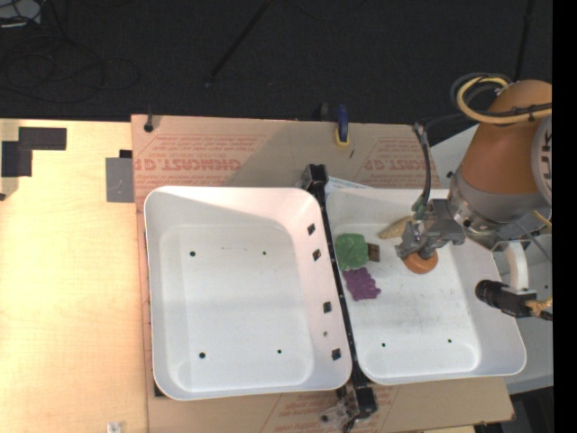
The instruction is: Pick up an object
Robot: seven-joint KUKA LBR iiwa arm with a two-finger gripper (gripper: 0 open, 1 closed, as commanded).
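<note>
The round orange ball-like object (420, 262) lies directly beneath the pincer (417, 244), seemingly touching its tips; whether the pincer grips it I cannot tell.

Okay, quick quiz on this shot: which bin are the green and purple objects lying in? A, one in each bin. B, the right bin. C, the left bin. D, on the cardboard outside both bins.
B: the green object and the purple object both lie in the right bin, close to the divider, with the end effector over that same bin.
</note>
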